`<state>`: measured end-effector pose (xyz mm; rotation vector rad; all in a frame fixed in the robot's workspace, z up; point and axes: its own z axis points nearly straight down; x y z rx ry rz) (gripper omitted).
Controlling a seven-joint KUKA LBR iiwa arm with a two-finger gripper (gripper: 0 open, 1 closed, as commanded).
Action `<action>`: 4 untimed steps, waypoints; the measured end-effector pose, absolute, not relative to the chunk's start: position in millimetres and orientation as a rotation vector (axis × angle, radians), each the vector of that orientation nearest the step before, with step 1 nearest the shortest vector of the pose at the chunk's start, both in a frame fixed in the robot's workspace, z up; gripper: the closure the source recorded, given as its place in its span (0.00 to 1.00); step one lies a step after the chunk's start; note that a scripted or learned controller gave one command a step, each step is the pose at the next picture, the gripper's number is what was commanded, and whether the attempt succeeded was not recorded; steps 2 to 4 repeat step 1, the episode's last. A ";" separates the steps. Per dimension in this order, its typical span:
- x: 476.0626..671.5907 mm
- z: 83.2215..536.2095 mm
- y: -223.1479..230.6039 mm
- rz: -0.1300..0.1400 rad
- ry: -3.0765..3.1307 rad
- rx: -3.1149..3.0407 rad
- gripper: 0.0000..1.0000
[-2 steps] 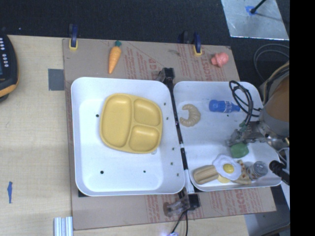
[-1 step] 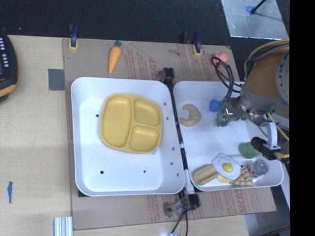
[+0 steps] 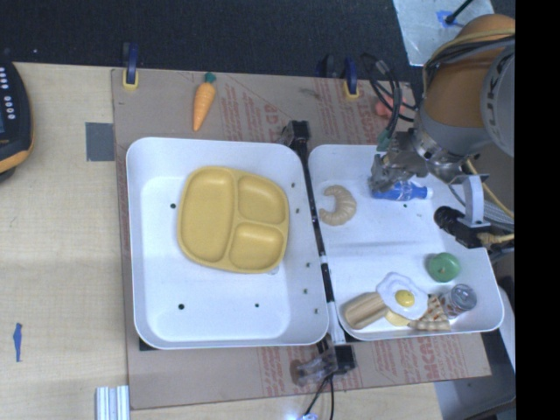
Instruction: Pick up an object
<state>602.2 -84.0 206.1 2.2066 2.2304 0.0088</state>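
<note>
Two bins (image 3: pixel 140 234), one croissant (image 3: pixel 338 205)

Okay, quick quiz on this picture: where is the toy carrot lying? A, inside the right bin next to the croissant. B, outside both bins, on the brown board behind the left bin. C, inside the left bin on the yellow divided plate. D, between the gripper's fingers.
B: the carrot lies on the brown board beyond the far rim of the left bin, touching neither bin.
</note>
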 end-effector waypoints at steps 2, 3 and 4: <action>599.2 200.8 -87.9 -0.004 2.230 2.216 0.00; 599.2 200.8 -87.9 -0.004 2.230 2.216 0.00; 599.2 200.8 -87.9 -0.004 2.230 2.216 0.00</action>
